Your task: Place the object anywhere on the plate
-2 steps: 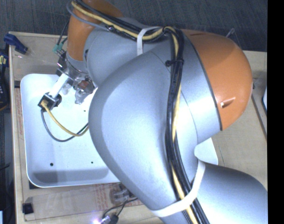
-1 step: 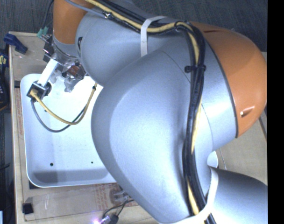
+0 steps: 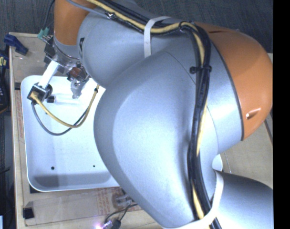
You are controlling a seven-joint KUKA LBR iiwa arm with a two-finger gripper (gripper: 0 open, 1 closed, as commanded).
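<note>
Camera view: grey arm with orange band covers most of the frame, reaching toward the upper left. Gripper hangs over the far end of the white bin; whether it is spread or pressed together cannot be told. Yellow cable loops below and left of gripper. Object and plate cannot be made out. Wooden tabletop borders the bin.

Bulky grey arm with orange bands, black and yellow cables, white strap.
</note>
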